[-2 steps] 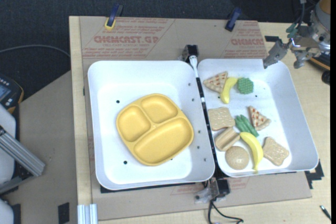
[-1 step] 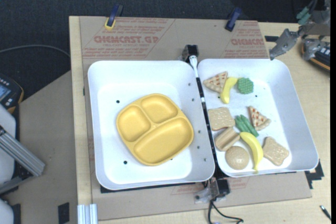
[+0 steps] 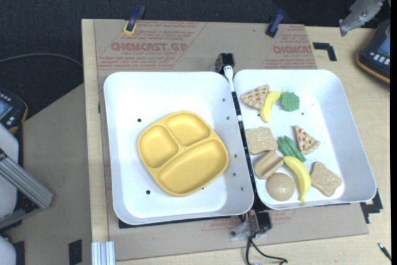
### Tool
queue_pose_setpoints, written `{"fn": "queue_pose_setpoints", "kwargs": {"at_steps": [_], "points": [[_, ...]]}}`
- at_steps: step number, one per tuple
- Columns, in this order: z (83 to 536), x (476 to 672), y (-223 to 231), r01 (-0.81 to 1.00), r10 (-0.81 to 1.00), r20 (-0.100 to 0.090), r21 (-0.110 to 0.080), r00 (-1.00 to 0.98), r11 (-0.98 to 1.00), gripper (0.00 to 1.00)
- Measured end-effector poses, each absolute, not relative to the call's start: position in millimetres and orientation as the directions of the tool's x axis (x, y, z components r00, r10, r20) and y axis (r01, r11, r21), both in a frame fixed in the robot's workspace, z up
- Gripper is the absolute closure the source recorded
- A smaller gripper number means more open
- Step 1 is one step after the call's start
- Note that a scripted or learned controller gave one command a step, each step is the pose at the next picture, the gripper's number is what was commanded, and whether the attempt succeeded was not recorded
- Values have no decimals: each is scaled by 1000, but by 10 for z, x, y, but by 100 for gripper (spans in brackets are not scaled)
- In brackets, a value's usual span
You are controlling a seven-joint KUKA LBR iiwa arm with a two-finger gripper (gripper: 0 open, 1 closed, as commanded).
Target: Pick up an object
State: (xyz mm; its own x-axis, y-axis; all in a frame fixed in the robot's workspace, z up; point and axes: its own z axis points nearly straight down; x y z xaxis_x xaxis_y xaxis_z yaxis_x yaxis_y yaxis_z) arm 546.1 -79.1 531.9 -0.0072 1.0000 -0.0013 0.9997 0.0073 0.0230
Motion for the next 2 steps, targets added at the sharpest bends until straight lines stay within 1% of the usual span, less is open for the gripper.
{"fn": "queue_pose_setpoints", "kwargs": {"at_steps": [1,2], "points": [[5318,5474,-819,1000,1000,-2,7,-2,2,100],[4143,4932,222,1000,1000,2,-15,-11,11,100]]}}
